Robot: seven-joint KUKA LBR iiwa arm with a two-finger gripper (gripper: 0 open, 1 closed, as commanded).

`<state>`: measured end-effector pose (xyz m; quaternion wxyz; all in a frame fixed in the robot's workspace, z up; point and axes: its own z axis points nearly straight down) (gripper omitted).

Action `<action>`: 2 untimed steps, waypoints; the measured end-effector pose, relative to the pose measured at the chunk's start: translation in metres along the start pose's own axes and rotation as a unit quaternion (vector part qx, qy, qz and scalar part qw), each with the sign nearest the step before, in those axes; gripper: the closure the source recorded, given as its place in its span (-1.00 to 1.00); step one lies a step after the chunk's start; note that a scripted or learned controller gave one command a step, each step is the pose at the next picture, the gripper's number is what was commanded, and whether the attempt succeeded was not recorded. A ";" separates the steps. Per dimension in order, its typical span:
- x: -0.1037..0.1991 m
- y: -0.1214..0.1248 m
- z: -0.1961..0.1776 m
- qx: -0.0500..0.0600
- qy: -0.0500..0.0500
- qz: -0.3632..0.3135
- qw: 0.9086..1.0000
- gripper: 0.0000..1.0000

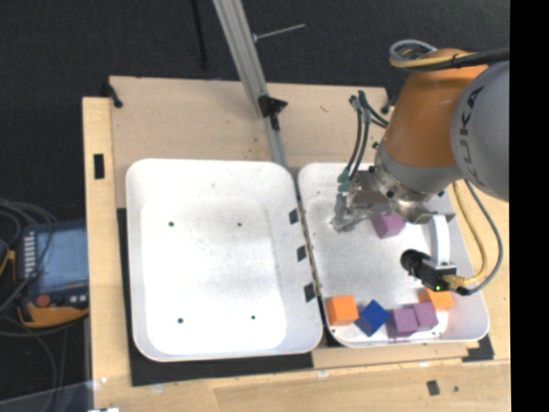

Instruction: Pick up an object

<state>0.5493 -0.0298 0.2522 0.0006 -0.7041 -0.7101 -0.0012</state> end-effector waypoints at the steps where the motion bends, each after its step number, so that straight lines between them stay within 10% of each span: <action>1: 0.055 -0.019 -0.003 0.001 0.000 0.000 1.000 1.00; 2: 0.096 -0.029 0.001 0.001 -0.001 0.001 1.000 1.00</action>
